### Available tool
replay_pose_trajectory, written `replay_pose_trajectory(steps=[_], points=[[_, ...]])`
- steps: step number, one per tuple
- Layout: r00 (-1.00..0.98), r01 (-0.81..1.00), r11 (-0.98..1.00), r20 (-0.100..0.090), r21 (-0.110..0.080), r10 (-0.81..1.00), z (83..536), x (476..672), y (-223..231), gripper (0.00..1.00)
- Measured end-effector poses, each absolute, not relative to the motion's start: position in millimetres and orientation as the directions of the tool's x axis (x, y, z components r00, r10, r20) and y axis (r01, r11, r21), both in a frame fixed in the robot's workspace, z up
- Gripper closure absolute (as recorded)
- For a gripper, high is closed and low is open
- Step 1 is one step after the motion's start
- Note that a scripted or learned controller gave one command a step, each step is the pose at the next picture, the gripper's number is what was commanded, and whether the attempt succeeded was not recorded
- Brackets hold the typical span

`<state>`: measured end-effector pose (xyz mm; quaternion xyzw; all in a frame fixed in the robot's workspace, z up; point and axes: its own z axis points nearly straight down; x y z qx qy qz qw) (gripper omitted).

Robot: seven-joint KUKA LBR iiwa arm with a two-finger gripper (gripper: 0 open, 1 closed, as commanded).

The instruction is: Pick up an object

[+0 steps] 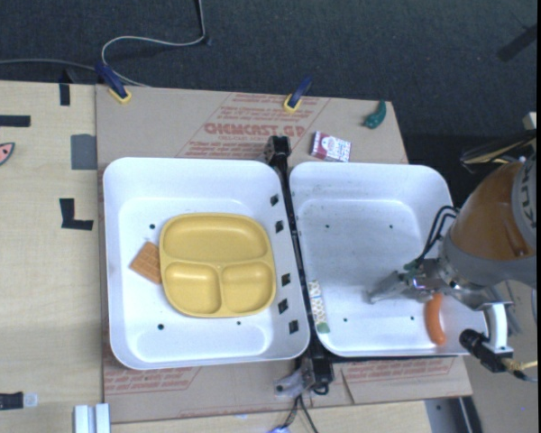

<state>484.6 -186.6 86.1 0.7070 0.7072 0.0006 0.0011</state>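
Orange carrot-like object (435,320) is lying beside our gripper (388,289); fingers' state unclear, so we're risking closing on nothing.

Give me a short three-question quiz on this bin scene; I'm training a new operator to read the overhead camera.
1. True or false: the yellow divided plate lies in the left bin.
2. Which item lies in the right bin, near the gripper?
A. an orange, carrot-like object
B. a blue cup
C. a green sponge
3. Fill in: a tan, cracker-like piece sticks out from under the plate's ____ edge.

Key: 1 true; 2 A, the orange object; 3 left.
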Motion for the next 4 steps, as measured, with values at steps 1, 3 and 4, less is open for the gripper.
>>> replay_pose_trajectory(steps=[1,3,4], points=[[0.001,1.0,-0.001,-0.004,0.005,1.0,96,485.4,-188,1.0],[-0.002,1.0,0.002,0.002,-0.002,1.0,85,499.6,-199,0.0],[-0.002,1.0,0.003,0.0,0.005,1.0,86,494.4,-205,0.0]])
